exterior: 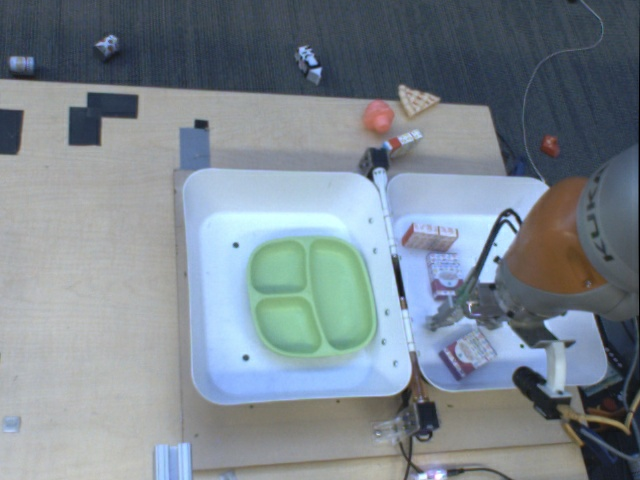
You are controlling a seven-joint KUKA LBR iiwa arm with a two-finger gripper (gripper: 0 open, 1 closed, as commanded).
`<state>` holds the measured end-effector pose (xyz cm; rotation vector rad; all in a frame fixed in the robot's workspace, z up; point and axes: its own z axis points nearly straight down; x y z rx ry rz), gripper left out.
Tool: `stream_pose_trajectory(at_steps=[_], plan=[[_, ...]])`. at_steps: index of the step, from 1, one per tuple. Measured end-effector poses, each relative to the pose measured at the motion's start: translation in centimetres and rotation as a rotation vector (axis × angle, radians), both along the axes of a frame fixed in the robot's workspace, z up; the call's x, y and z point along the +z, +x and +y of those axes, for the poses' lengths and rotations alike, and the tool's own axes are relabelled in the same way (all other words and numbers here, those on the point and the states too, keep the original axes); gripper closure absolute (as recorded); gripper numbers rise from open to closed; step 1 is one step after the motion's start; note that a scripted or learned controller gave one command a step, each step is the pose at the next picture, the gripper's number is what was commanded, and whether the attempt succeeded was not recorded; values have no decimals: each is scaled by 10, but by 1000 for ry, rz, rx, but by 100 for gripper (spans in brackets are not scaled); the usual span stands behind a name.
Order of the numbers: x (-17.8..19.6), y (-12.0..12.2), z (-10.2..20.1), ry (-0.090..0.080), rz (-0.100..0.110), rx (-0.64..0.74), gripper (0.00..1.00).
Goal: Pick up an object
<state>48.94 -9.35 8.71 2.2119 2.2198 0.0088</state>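
Left bin (205,268) with green tray (311,296); no business there. In right bin (590,363), gripper (447,313) with fingers spread, nothing between, just beside packets (443,268). Better to lower straight over one packet, then close.

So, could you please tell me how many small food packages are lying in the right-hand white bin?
3: a flat orange-and-white carton near the bin's far end, a red-and-white packet just below it, and a dark red-and-white packet nearer the front. The grey arm may hide more.
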Motion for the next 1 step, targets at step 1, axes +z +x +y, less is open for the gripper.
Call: stream_pose_trajectory(at_steps=[1], plan=[[11, 2, 0, -1, -6, 2, 100]])
